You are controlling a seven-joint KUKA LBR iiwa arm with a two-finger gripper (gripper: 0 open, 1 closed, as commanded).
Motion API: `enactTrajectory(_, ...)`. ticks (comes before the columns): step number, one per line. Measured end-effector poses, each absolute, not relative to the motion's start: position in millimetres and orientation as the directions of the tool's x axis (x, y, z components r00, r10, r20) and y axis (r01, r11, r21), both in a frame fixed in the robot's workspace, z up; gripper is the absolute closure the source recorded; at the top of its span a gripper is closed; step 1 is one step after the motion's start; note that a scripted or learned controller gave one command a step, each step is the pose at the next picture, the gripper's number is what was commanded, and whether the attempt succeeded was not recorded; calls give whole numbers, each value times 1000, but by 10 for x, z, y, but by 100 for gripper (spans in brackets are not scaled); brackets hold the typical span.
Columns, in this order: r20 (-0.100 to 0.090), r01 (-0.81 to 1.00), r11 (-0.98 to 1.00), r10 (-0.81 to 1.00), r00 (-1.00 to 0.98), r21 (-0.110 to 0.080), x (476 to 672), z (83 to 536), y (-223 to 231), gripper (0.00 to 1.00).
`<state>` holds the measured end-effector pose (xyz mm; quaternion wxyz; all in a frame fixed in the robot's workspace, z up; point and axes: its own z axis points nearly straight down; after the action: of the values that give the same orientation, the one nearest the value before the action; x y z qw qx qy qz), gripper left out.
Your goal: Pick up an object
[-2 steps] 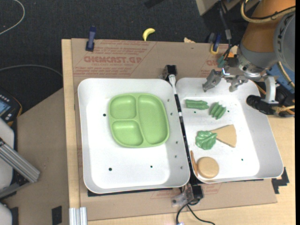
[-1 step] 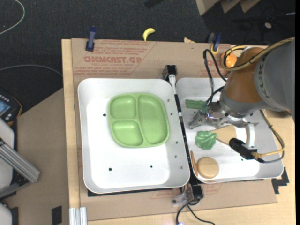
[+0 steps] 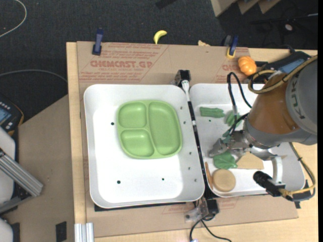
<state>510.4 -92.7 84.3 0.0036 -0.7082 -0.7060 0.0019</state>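
Round tan disc (image 3: 224, 180): lies flat at the near edge of the right bin (image 3: 213, 98), close to its near left corner.
Tan flat piece (image 3: 251, 162): just behind and to the right of the disc, partly under the arm.
Green lump (image 3: 223, 160): the object nearest the gripper; a small, crumpled, dull-green piece in the near half of the right bin, just behind the disc and touching the tan flat piece on its right.
Gripper (image 3: 224, 147): reaches down into the right bin and sits directly over the far edge of the green lump; from this angle I cannot tell how wide it stands or whether it has hold of anything.
Arm (image 3: 275, 112): grey with an orange band, covers much of the right side of the right bin.
Other green pieces: a small one (image 3: 231, 119) just behind the gripper, and a flat oblong one (image 3: 212, 112) nearer the far left corner of that bin.
Green divided plate (image 3: 149, 129): three compartments, lies in the middle of the left bin (image 3: 101, 145), well apart from the gripper.
Orange thing (image 3: 246, 64): on the bench (image 3: 126, 64) near its far right corner.
Blue clamps: one (image 3: 97, 42) at the far left corner, one (image 3: 232, 45) along the far edge.
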Motion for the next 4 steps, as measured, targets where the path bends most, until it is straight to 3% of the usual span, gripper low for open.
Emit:
enactTrajectory(1, 0, 1000, -3, 1000, 3, 1, 5141, 949, -927, 100)
enactTrajectory(2, -1, 1000, -4, 1000, 4, 4, 5145, 1048, -928, 100)
enactTrajectory(3, -2, 1000, 4, 1000, -4, 13, 5691, 1984, -749, 100)
enactTrajectory(4, 3, 1000, 5, 1000, -5, -5, 5233, 1996, -151, 100)
